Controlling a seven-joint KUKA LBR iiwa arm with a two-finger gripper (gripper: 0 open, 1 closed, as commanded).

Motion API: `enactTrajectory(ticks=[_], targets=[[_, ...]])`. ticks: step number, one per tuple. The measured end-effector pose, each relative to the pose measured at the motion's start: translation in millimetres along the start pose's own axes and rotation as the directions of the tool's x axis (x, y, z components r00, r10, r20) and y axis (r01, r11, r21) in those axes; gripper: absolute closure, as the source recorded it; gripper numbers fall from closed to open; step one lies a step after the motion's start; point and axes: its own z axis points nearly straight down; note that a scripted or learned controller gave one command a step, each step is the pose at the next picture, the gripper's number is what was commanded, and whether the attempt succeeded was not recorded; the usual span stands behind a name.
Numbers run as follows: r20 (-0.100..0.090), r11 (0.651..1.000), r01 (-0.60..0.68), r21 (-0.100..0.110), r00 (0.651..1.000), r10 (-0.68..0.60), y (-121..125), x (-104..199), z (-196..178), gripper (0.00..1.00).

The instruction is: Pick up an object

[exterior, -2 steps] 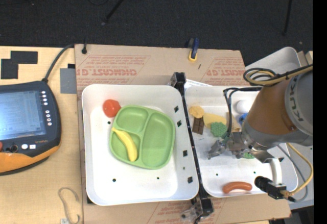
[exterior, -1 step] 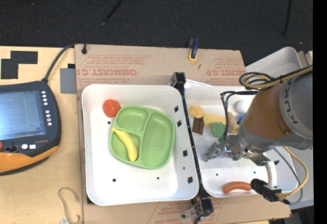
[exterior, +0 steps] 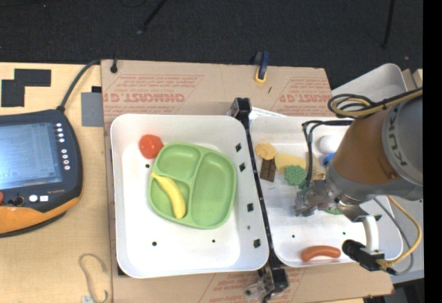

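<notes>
At the near edge of the right-hand shallow white bin (exterior: 387,253) lies a small orange-red sausage-shaped toy (exterior: 320,252), the nearest loose item to the lens. Going from the left: a handheld control pendant with a lit screen (exterior: 34,163) rests on the pale wooden surface (exterior: 55,260); the left shallow white bin (exterior: 131,239) holds a round red tomato-like ball (exterior: 150,145) and a green sectioned plastic plate (exterior: 197,188) with a yellow toy banana (exterior: 170,194) in its left compartment. In the right bin sit a yellow rounded piece (exterior: 266,151), a dark brown block (exterior: 268,169) and a green knobbly toy (exterior: 295,174), close together. The claw (exterior: 307,201) is low just beside and below that green toy; whether it is apart or together I cannot tell. For a clean pick I judge it should centre over one piece alone, descend straight, and avoid nudging neighbours, since the cluster is tight; the sausage toy stands well apart and looks the easier target.
</notes>
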Motion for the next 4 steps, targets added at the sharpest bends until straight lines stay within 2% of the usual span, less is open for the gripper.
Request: enactTrajectory(ticks=[2, 3, 4], targets=[[0.002, 1.0, 0.01, -0.008, 1.0, -0.01, 2.7, -1.6, -125.0, 1.0], [0.001, 1.0, 0.009, -0.003, 1.0, -0.009, 2.5, -2.9, -129.6, 1.0], [-0.001, 1.0, 0.013, 0.0, 1.0, -0.013, -3.5, 47.2, -127.7, 1.0]])
